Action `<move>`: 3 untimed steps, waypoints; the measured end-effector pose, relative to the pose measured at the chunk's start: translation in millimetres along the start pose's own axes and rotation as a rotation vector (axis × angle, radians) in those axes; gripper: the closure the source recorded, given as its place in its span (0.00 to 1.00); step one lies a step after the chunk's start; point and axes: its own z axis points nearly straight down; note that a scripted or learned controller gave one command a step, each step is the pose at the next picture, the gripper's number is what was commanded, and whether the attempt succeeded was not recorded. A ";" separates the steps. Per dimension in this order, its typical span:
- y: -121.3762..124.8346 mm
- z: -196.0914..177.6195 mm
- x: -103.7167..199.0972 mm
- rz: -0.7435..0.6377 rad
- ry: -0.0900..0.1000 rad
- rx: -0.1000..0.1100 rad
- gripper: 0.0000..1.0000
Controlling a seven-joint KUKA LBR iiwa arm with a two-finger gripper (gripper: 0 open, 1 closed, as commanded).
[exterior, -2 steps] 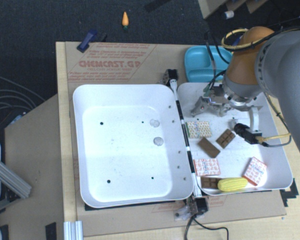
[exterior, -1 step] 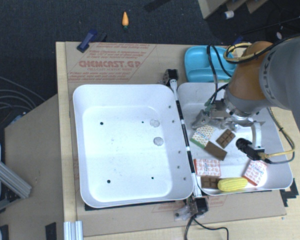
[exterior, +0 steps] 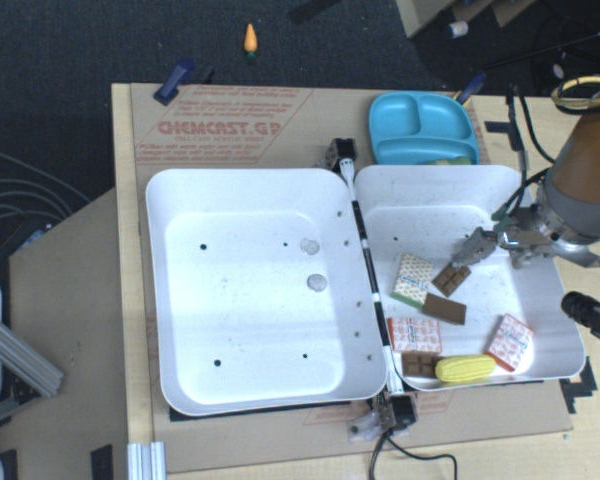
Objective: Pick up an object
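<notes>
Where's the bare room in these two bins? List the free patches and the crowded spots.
The left bin is almost wholly bare floor, wall to wall. In the right bin, the back strip near the blue tray is free. Its front half is crowded: patterned packets, brown blocks, a yellow corn cob, with the gripper over them.

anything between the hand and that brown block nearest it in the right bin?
Nothing visible. The hand hangs over the right bin, its tip just above the upper brown block. The patterned packet lies left of the block, a second brown block below it; neither sits in the gap.
</notes>
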 end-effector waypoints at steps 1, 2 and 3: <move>25.4 101.1 42.0 -0.002 0.001 -0.008 0.00; 26.8 90.2 41.3 -0.001 -0.002 -0.014 1.00; 74.6 -5.0 89.7 -0.003 0.002 -0.002 1.00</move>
